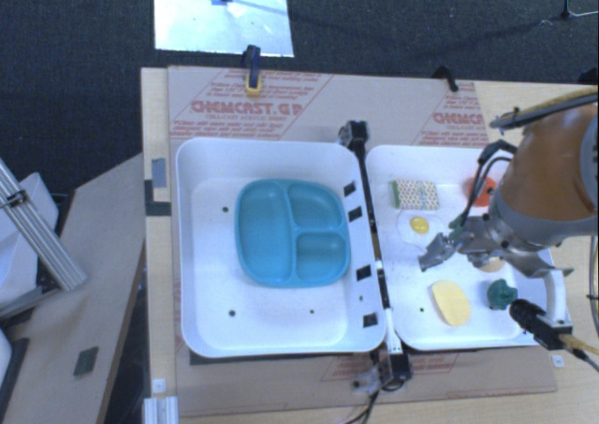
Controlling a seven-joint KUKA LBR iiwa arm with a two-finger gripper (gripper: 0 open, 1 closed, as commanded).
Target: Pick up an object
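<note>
Right bin (398, 333): end effector (433, 253) mid-floor, walls well apart

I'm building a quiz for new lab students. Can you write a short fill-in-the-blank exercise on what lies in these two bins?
1. The divided tray in the left bin is ____ in colour.
2. That tray has ____ compartments.
3. The gripper hovers over the ____ bin.
4. The flat oval piece near the right bin's front edge is ____.

Missing words: blue; three; right; yellow
</note>
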